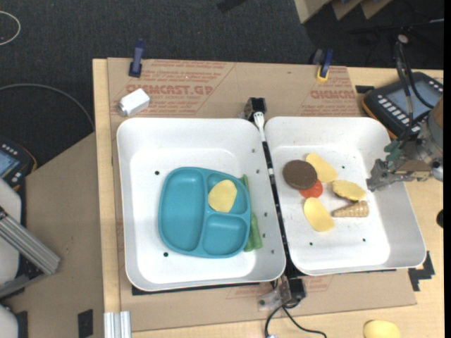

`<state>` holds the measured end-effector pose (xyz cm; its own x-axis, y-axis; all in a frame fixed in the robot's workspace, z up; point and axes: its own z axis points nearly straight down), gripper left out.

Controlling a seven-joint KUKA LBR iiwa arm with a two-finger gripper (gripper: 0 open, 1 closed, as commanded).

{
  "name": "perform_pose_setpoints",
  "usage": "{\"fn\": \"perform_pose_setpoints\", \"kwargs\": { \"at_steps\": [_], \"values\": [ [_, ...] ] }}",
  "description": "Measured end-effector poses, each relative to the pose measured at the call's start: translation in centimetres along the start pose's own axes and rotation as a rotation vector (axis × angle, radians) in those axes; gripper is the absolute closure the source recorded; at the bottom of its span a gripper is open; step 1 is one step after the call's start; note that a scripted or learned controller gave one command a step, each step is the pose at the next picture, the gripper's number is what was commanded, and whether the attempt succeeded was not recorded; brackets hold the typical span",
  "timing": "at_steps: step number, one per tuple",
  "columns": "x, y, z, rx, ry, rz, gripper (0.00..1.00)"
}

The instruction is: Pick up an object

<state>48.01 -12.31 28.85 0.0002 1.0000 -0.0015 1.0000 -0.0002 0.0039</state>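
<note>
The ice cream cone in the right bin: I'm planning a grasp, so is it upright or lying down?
Lying down. The ice cream cone rests on its side on the right bin floor, pointing along it.

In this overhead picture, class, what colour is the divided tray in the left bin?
Teal blue tray, seen in the camera view.

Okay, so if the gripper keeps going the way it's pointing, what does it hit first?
The gripper points toward the view's left over the right bin. The first thing in that line looks like the yellow piece beside the cone, though its height above the bin is unclear.
</note>
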Motion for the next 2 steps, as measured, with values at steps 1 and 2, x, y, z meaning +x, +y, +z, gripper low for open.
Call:
{"fn": "perform_pose_setpoints", "kwargs": {
  "at_steps": [1, 2],
  "values": [
    [12.1, 0.0, -2.5, -0.001, 0.005, -0.014, 1.00],
    [16.0, 0.1, -10.2, -0.007, 0.003, -0.007, 1.00]
  ]
}}
